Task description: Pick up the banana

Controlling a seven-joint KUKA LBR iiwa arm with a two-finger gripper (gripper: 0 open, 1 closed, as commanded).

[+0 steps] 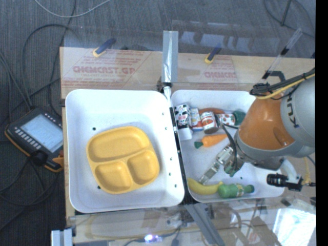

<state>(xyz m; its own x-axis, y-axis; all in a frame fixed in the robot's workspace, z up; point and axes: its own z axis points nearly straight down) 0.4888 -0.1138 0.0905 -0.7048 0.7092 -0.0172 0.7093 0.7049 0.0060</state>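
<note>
Because the banana (203, 187) lies against the near wall of the right bin (266, 195), touching the green bottle (234, 190) on its right, we judge a grip from above to be the workable one. We see the arm (279, 129) bent low from the right, its gripper (206, 177) just above the banana — fingers slightly spread, pinching nothing — while the yellow divided tray (123, 159) sits apart in the left bin (77, 137).

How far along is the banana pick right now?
Done: the arm has reached into the right bin, and the gripper sits just above the banana. In hand: nothing; the banana lies on the bin floor beside the green bottle. Left: closing on the banana and lifting it.
</note>
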